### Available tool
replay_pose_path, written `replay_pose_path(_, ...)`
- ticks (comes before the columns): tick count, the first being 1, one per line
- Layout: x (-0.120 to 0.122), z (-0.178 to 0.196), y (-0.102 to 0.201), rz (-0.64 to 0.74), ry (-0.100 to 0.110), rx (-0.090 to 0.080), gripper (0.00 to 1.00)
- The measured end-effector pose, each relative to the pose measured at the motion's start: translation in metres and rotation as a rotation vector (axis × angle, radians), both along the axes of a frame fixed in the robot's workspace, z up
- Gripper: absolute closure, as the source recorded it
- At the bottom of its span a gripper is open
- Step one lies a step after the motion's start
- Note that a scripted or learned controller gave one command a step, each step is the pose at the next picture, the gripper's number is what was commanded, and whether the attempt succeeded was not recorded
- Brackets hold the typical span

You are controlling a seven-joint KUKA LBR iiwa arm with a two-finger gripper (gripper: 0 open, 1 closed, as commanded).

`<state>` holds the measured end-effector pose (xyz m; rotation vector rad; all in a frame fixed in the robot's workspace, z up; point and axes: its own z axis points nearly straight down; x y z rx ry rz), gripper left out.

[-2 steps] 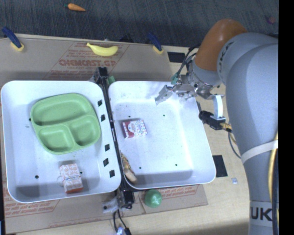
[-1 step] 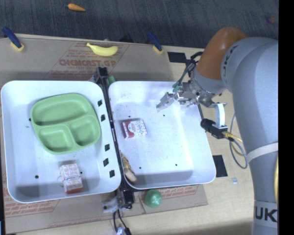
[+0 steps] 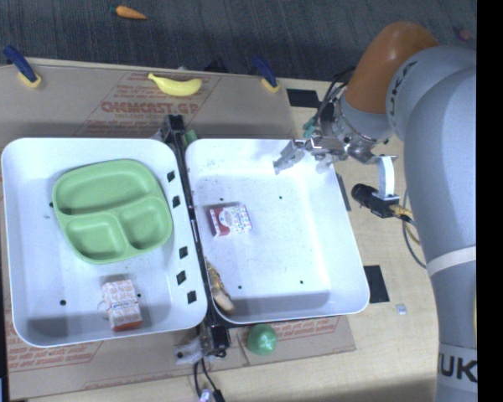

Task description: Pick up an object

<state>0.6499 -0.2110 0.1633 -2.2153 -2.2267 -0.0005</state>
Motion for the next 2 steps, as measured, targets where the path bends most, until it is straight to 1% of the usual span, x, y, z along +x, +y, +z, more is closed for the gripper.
replay_pose_path(1,0.006,-0.072,0.001,0.003,0.004,0.000,0.00)
replay_pose_path(2,0.007,-0.061,0.002,0.007,0.003,0.000,1.00)
